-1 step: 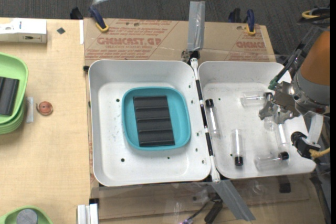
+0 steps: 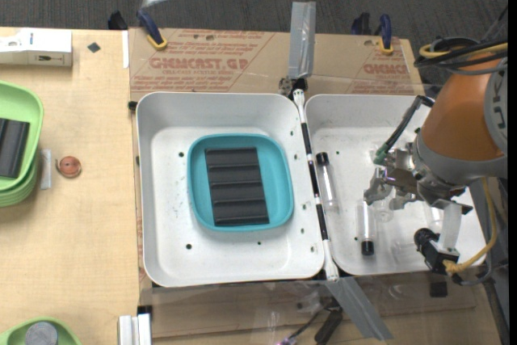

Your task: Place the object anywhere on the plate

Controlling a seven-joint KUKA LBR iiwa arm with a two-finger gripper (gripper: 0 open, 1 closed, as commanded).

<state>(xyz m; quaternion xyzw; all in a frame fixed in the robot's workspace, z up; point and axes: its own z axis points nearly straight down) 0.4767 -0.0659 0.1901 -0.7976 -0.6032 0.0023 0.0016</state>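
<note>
A teal square plate (image 2: 197, 183) lies in the left bin (image 2: 161, 246), and a black ridged block (image 2: 236, 185) rests on its middle. In the right bin (image 2: 347, 117), a clear tube with a black cap (image 2: 365, 229) lies on the floor near the front. A second clear pen-like tube (image 2: 323, 174) lies along the divider between the bins. My gripper (image 2: 386, 191) hangs low over the right bin, just right of and slightly behind the capped tube. The orange wrist band (image 2: 456, 121) hides much of it from above.
Left of the bins, a green tray (image 2: 24, 166) holds a black item, and a small copper-coloured disc (image 2: 69, 166) lies on the wooden bench. A white box (image 2: 36, 48) sits at the back left. Cables (image 2: 452, 250) hang off the arm at the right bin's front right corner.
</note>
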